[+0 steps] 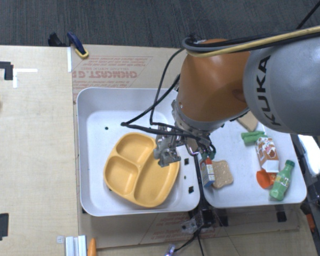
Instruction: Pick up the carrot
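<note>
Rightward, carrot (263,179) well apart from end effector (168,154)

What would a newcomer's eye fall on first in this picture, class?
The big grey and orange arm fills the upper right, reaching down over the gap between the two bins, its tool above the right edge of the plate. The yellow divided plate lies in the left bin. In the right bin sit a green bottle, a toast slice and a packet.
</note>
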{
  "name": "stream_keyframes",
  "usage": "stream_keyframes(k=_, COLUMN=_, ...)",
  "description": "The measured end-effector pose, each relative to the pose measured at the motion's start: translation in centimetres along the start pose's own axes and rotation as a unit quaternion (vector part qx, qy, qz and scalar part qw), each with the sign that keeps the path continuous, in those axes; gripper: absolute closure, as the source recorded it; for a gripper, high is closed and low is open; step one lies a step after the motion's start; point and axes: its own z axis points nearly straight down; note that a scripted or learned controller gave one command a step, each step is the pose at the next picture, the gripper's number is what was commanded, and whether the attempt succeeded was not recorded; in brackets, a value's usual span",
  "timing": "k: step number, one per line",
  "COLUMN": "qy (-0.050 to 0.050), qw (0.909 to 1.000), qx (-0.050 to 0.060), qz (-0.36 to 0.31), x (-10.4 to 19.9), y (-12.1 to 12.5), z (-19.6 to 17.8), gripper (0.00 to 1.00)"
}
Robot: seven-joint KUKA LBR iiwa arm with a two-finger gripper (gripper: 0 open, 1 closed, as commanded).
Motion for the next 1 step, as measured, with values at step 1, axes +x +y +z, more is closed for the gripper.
stream_keyframes(k=1, qy=0.002, qw=0.997, qx=0.0, qz=0.077, x=0.87, y=2.99, z=3.89, gripper=1.0)
